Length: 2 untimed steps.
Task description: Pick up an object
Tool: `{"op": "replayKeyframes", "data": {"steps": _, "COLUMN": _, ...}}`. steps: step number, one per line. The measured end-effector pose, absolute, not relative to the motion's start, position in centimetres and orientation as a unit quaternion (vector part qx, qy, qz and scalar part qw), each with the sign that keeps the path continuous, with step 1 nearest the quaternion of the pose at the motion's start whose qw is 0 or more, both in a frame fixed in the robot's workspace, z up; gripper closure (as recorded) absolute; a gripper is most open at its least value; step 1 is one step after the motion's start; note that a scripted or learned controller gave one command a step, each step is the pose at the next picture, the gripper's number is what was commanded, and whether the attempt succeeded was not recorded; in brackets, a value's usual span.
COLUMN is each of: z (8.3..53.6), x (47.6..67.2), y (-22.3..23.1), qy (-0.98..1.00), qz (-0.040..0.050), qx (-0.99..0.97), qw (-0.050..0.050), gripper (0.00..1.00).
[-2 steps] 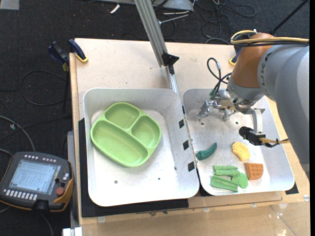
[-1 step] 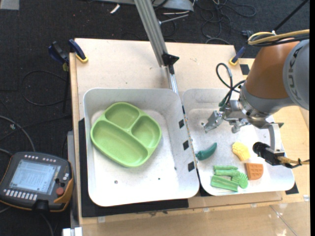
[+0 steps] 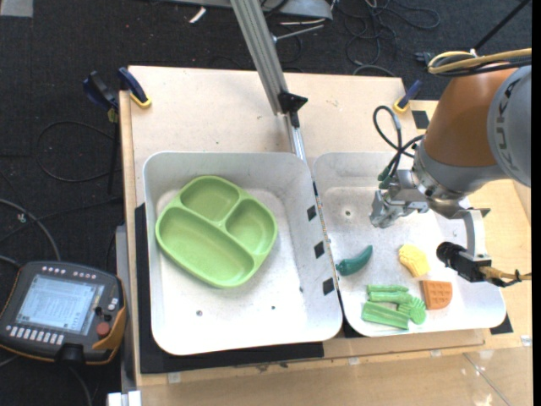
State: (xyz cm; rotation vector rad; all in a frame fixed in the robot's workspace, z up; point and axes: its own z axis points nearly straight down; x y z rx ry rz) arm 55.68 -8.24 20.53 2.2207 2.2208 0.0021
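Jaws (image 3: 382, 216) over right bin (image 3: 355, 194) — cables (image 3: 372, 24) behind bench (image 3: 211, 108).

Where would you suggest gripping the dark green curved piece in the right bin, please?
Probably across the thick middle of the dark green curved piece, coming straight down from above. It lies flat and slanted on the right bin floor, apart from the other toys, so the fingers should close across its narrow width.
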Motion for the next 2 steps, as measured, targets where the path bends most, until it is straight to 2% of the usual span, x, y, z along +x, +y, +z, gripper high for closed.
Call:
{"op": "replayKeyframes", "data": {"steps": 1, "z": 19.2, "x": 52.9, "y": -16.6, "qy": 0.704, "qz": -0.0017, "qx": 0.710, "qw": 0.000, "gripper": 1.00}}
{"op": "replayKeyframes", "data": {"steps": 2, "z": 21.8, "x": 59.0, "y": -11.3, "qy": 0.710, "qz": 0.0025, "qx": 0.704, "qw": 0.002, "gripper": 1.00}}
